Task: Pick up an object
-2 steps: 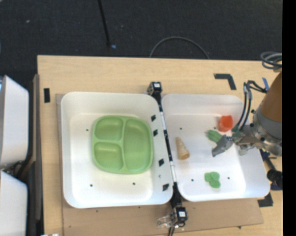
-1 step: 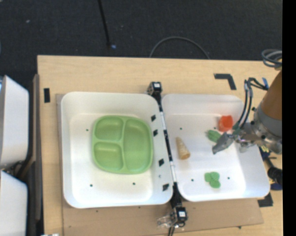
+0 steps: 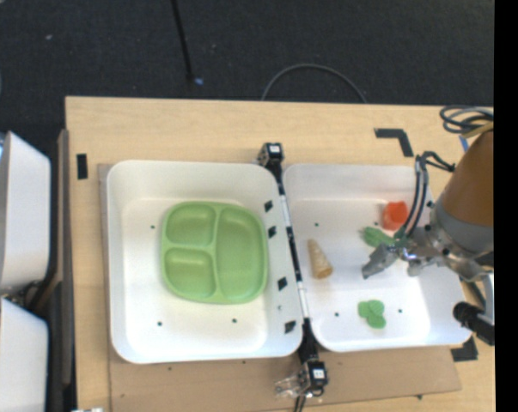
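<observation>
Pale wood tabletop [image 3: 190,131]. Two white bins [image 3: 125,230] [image 3: 344,191]. Light green divided plate [image 3: 214,252]. Tan cone [image 3: 319,258]. Orange-red block [image 3: 396,214]. Bright green lump [image 3: 373,313]. Duller green piece [image 3: 375,236]. Grey tool [image 3: 380,261]; orange band [image 3: 473,178] above.

A green three-compartment plastic tray [image 3: 214,252] fills the left white bin's [image 3: 130,333] middle. The right white bin [image 3: 344,187] has bare floor along its far side.

The arm [image 3: 475,197] carries an orange band above a grey wrist section. Black cables run along its side. Ahead of the wrist, the gripper [image 3: 377,263] is dark grey metal.
</observation>
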Available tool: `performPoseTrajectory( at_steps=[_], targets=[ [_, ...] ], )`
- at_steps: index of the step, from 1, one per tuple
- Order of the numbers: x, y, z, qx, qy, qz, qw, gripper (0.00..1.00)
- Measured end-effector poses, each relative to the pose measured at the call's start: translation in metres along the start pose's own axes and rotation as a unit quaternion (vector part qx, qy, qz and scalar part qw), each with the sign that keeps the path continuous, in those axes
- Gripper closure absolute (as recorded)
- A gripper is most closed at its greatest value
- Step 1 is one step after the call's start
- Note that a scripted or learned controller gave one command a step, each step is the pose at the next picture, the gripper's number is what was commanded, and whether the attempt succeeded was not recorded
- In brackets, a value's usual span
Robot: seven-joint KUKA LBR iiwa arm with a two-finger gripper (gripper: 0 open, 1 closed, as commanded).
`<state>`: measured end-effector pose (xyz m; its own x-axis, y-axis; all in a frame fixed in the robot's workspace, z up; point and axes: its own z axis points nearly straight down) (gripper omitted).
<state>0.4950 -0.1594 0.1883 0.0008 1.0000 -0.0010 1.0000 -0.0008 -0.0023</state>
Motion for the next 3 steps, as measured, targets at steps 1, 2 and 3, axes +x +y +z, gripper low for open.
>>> performPoseTrajectory(
  at_steps=[1,2,3],
  targets=[
    [-0.010,0.003,0.057,0.000,0.000,0.000,1.0000,0.00],
    [-0.011,0.003,0.090,0.000,0.000,0.001,1.0000,0.00],
    [-0.012,0.004,0.077,-0.003,0.000,0.003,1.0000,1.00]
  ],
)
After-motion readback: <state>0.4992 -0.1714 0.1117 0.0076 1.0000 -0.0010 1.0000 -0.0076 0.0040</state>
